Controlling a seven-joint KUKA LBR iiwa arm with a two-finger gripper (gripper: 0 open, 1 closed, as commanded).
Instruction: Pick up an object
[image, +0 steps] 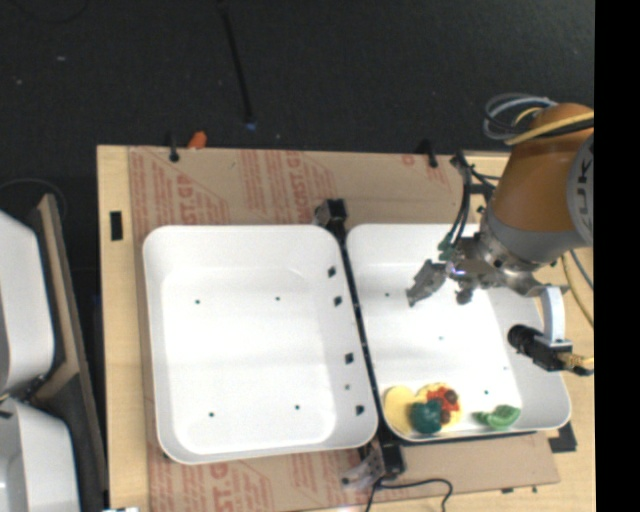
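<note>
End effector (440, 283): a dark two-finger unit, positioned over the upper middle of the right bin (400, 345); its fingers (422, 285) were spread apart with nothing between them, released. It hung well apart from the objects in the bin's near corner.

Arm (535, 190): grey with an orange band above the wrist, entering from the right and bending down over the right bin's far right side.

Right bin: shallow, white. Contents were clustered along its near edge: a yellow object (402, 405), a small red and orange item (442, 396) just beside it, a dark green object (427, 419) touching that group, and a light green object (497, 415) lying a little apart toward the right corner.

Left bin (250, 340): shallow, white, set side by side with the right bin, a black divider strip (352, 320) between them.

Tabletop (130, 300): pale wood, carrying a sheet of brown cardboard (240, 190) printed in red, on which both bins rested.
</note>
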